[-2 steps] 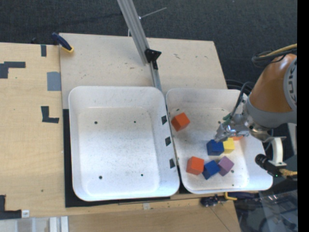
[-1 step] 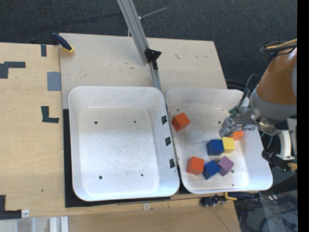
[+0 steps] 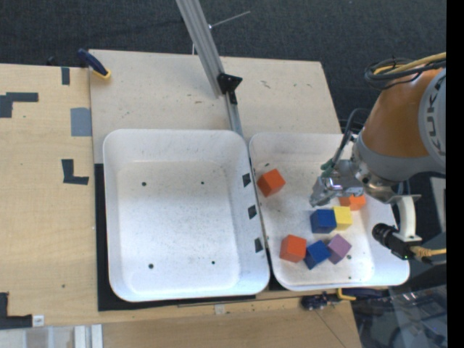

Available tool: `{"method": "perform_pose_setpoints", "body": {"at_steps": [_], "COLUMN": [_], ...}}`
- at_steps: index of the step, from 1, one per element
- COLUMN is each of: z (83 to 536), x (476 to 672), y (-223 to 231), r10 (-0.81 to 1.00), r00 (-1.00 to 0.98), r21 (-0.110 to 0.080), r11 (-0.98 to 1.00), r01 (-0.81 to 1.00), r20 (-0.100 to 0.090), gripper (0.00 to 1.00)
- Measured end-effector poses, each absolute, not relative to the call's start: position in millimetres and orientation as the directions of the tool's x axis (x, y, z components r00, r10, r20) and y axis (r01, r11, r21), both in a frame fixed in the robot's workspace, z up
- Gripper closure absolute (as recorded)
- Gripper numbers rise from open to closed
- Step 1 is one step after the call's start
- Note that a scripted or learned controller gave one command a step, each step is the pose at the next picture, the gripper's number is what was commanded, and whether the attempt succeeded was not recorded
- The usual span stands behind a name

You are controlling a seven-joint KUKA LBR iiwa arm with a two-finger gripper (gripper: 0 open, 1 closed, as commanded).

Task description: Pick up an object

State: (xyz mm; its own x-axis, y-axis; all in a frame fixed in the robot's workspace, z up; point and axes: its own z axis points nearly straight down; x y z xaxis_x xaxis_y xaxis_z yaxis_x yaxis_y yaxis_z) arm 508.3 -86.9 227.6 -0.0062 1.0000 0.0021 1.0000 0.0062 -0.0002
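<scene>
- The gripper (image 3: 328,192) is hovering over blocks in the right bin (image 3: 304,145), apparently approaching a pick.
- Finger state: cannot tell.
- Next: descending onto the blue block (image 3: 322,220).

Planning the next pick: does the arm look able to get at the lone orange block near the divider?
Probably yes: the orange block sits apart from the others, nothing over it, and the end effector hangs nearby.

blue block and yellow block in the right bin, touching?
Touching. The camera view shows the blue block and yellow block pressed side by side, no gap.
</scene>
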Motion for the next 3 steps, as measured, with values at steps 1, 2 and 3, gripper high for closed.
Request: {"method": "perform_pose_setpoints", "body": {"at_steps": [1, 2, 3], "z": [228.2, 219.7, 235.9], "x": [501.9, 492.0, 485.8], "y": [-22.4, 28.4, 81.9], "r10": [1.0, 1.0, 1.0], "r00": [-0.008, -0.006, -0.008], "r21": [-0.002, -0.004, -0.001], "r11": [0.008, 0.006, 0.008], "r01": [1.0, 1.0, 1.0], "r20": [0.002, 0.001, 0.002], "gripper": [1.0, 1.0, 1.0]}}
